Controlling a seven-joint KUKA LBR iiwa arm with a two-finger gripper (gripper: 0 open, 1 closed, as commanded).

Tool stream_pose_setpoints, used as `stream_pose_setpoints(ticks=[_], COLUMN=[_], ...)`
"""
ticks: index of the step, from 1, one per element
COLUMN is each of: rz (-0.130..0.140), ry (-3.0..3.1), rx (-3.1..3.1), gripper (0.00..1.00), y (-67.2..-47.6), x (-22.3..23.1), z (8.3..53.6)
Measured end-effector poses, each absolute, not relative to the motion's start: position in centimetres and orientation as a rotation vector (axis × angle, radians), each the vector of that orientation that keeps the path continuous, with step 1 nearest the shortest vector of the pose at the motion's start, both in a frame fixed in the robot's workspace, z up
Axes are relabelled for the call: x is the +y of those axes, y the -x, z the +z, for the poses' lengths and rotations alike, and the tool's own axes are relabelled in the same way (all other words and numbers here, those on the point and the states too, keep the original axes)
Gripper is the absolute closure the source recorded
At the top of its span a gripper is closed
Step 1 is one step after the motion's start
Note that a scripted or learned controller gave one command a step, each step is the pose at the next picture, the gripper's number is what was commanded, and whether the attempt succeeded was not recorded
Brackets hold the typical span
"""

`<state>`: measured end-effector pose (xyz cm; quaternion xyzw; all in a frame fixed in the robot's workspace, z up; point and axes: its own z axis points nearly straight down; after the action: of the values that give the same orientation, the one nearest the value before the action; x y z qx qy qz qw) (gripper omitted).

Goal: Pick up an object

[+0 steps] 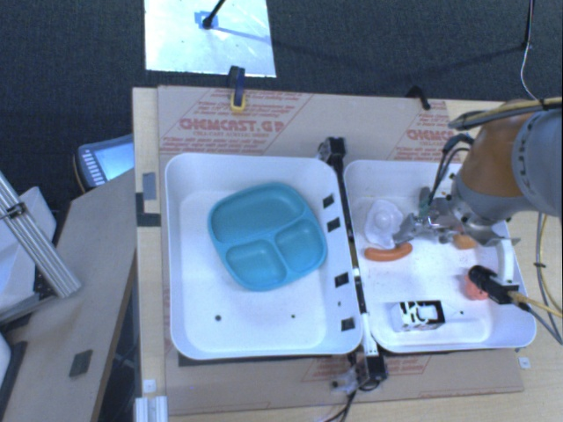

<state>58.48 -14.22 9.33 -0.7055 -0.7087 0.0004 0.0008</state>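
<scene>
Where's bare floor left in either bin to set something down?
Left bin: bare floor in front of the blue tray. Right bin: crowded around the hand, clear cup and hot dog; a small patch between hot dog and black-white item.

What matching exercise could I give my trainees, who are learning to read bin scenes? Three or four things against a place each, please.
Things:
1. blue divided plate
2. orange sausage-shaped toy
3. black-and-white item
4. yellow clamp

Places:
A. right bin, near its front wall
B. on the board's far edge, beyond the bins
C. left bin, about the middle
D. right bin, just below the pincer

Pairs: 1-C, 2-D, 3-A, 4-B
</scene>
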Motion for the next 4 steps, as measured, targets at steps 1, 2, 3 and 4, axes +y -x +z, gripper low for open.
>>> stream_pose_setpoints(ticks=[1, 2, 3, 4], rz=[-0.001, -0.004, -0.006, -0.007], ry=[2.220, 2.223, 2.222, 2.220], rx=[-2.224, -2.225, -2.230, -2.232], gripper=[0.00, 1.00, 1.00, 1.00], y=[-58.6, -58.7, -59.7, -59.9], x=[-14.2, -14.2, -14.8, -14.8], z=[8.5, 9.6, 15.4, 20.8])
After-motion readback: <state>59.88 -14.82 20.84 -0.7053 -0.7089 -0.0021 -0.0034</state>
